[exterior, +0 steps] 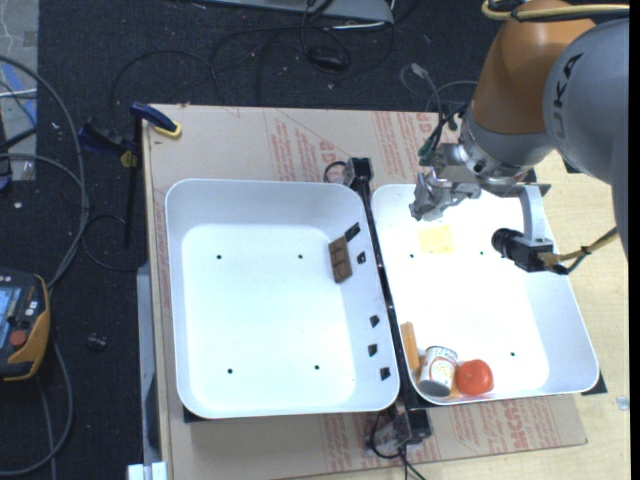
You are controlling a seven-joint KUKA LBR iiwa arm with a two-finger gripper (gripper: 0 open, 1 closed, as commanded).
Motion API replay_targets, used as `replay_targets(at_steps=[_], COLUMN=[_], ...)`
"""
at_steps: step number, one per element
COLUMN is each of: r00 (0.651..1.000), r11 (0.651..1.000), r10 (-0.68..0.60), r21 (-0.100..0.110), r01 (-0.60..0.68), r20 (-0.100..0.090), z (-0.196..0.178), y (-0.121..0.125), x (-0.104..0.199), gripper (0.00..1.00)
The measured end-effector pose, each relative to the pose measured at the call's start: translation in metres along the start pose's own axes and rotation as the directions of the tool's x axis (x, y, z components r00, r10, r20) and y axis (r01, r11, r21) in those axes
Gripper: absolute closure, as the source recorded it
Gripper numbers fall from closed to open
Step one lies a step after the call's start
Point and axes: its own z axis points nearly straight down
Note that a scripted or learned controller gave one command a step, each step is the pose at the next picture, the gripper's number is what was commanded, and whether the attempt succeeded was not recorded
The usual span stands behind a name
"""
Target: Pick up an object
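I read the yellow pad (435, 239), lying flat at 12 o'clock in the right bin (560, 313) just below my gripper (432, 200), as light and thin, best pinched by its edges.

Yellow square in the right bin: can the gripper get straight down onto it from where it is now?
Probably yes. The gripper hangs just above the far edge of the yellow square, which lies flat on bare floor of the right bin, apart from the can and red ball in the near corner.
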Motion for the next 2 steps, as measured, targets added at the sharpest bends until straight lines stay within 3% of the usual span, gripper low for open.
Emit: replay_targets(at_steps=[2], r00=[1.0], r11=[1.0], r10=[-0.001], r21=[0.001], r01=[0.001], r20=[0.0], z=[0.008], y=[-0.005], x=[0.117], gripper=[1.0])
